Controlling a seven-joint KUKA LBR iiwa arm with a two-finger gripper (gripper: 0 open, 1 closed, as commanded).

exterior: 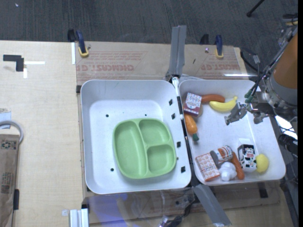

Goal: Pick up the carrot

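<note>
Carrot [190, 125]: orange, green at the tip
Divided plate [145, 148]: pale green
Banana [223, 105]: yellow
Lemon [262, 162]: yellow
Small carton [246, 156]: white with black cow patches
Bins [94, 126]: white
Bench [38, 126]: pale wood grain

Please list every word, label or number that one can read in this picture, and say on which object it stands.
"CHEMCAST GP", printed upside down in red on the cardboard sheet behind the bins; it repeats, fainter, at the right.
Recycling symbol on the brown paper bag; no words legible.
Small red cartons and cow-pattern carton: print too small to read.
</note>
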